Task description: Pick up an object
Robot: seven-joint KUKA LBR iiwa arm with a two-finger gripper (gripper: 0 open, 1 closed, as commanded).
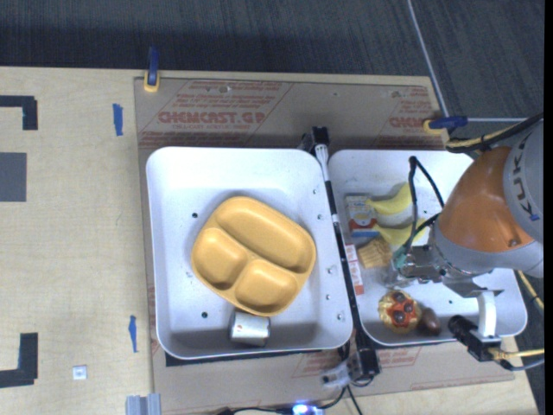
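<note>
Arm (494, 204): reaching in from the right, orange band hanging over the right bin, wrist low above its middle.
Hand (413, 266): down inside the right bin, near the centre, just beside the cracker; whether the fingers are apart or together, I cannot tell, the wrist covers them.
Right bin (510, 318): white, shallow, touching the left bin along the middle seam, with a small clutter of things along its left side.
Banana (393, 201): yellow, toward the far left of the right bin, lying on a pale cup; cup too hidden to describe.
Packet (359, 213): white with a red patch, at the right bin's left wall, just beside the banana.
Cracker (374, 253): tan square, nearer than the packet, close to the hand.
Ball (397, 309): red and yellow, patterned, at the near left of the right bin, apart from the hand.
Brown lump (429, 322): small, dark, touching the ball on its right, by the near wall.
Left bin (173, 180): white, bigger in view.
Tray (252, 253): yellow, three compartments, sitting tilted in the middle of the left bin.
Block (251, 328): small, grey-white, at the near wall of the left bin, partly under the tray's near edge.
Worktop (69, 258): pale wood, cardboard sheet under both bins.
</note>
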